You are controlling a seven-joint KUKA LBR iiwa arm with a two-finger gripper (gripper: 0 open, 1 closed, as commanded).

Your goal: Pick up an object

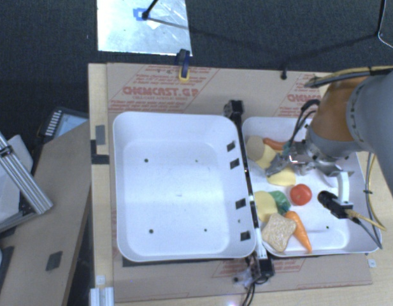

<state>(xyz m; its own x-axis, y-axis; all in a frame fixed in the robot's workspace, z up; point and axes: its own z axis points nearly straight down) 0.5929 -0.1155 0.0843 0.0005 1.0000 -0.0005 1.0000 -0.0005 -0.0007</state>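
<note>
Right bin (pixel 349 238) is crowded: tomato (pixel 300 194), carrot (pixel 299 229), bread slice (pixel 278 231), green piece (pixel 281 200) and yellow pieces (all bunched near the divider), left bin (pixel 177 183) alongside. End effector (pixel 292 161) sits low just above a yellow piece (pixel 281 178); can't tell its opening or any grasp.

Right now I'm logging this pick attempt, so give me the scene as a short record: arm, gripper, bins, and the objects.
arm: grey with orange band, reaching in from the right over the right bin
gripper: low in the right bin, by the yellow pieces; finger state unclear
left bin: white, shallow
right bin contents: tomato, carrot, bread slice, green piece, yellow pieces, beige round item
held object: none visible between the fingers
</note>
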